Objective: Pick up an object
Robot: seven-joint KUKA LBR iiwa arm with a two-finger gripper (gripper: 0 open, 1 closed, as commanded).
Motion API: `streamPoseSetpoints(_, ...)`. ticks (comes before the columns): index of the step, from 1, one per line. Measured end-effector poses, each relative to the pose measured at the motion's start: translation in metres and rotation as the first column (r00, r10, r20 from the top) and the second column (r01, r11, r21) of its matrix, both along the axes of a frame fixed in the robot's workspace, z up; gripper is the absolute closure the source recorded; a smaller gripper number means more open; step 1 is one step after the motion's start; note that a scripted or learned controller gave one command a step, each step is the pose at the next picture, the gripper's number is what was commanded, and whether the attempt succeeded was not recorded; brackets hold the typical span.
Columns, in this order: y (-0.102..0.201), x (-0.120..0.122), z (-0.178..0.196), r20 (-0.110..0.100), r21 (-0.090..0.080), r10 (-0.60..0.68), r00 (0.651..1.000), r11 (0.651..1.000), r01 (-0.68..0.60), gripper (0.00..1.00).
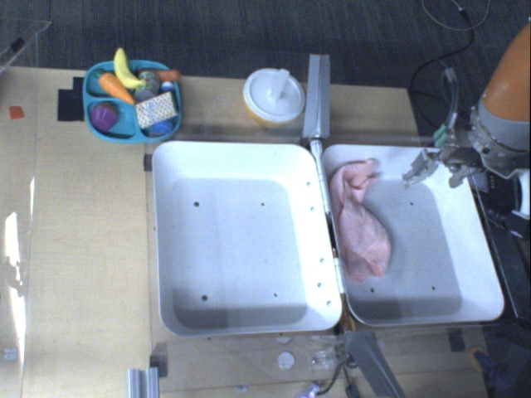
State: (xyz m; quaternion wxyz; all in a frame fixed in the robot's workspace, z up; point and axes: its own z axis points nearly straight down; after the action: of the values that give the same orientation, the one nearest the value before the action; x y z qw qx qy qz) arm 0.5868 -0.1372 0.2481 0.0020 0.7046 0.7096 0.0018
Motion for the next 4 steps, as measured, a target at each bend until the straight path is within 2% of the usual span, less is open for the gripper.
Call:
streamPoseSetpoints(1,0.043,0.003,-0.149,0.01,-0.002,0.072,0.997,0.997,-0.072,0.0)
streamPoseSetpoints(2,0.036,-0.035,-0.154,0.02,-0.006,0.188,0.982,0.982,-0.188,0.0)
streamPoseSetpoints(3,0.034,0.053,-0.155,0.014,-0.006,0.239,0.971,0.971,-0.239,0.0)
streamPoseSetpoints(4,0.017,0.056,-0.151,0.003,-0.002,0.18,0.984,0.984,-0.18,0.0)
